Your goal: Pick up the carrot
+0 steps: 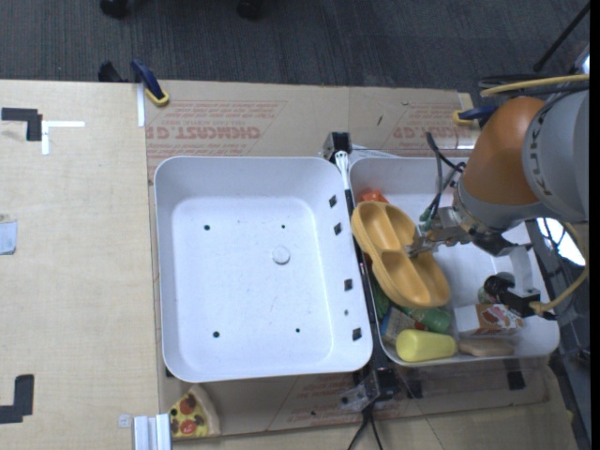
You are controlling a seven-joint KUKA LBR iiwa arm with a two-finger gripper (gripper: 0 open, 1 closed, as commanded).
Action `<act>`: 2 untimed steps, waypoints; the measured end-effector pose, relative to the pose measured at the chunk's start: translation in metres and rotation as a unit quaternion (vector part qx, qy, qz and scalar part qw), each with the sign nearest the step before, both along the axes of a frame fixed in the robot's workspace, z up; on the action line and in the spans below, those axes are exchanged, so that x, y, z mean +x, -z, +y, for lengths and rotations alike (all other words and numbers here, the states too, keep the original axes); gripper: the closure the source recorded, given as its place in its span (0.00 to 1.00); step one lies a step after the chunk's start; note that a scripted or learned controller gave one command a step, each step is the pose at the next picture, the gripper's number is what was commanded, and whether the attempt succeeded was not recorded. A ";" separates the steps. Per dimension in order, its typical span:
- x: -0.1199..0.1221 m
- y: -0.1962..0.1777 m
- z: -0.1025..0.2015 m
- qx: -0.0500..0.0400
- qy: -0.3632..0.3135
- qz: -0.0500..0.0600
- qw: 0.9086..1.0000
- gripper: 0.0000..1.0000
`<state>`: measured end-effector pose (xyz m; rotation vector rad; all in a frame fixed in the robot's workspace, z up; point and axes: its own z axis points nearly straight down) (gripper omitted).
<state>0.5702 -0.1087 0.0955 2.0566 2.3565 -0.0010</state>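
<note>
A toy pizza slice (190, 414) is lying on the cardboard just below the front-left corner of the left bin (178, 345), beside a small white bracket. The left bin itself is sitting on the bench, its white floor showing a few dark holes and a small round mark in the middle. Black clips are joining it to the right bin (398, 169) along their shared wall.

In the right bin, a small orange-red piece — likely the carrot (373, 196) — is peeking out at the back-left corner, just behind the yellow divided dish (394, 256), which is leaning tilted against the left wall. Below the dish, something green (433, 321) is lying beside a yellow lemon-like toy (426, 346) near the front wall.

The gripper (422, 242) is hanging over the dish's right rim, well apart from the carrot; whether it is spread or pressed together, I cannot tell. A brown packet (495, 319) is resting further right.
</note>
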 end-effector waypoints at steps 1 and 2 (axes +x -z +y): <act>0.001 -0.011 -0.004 -0.002 0.003 -0.003 1.000 1.00; 0.063 -0.096 0.068 0.004 0.186 0.004 0.982 1.00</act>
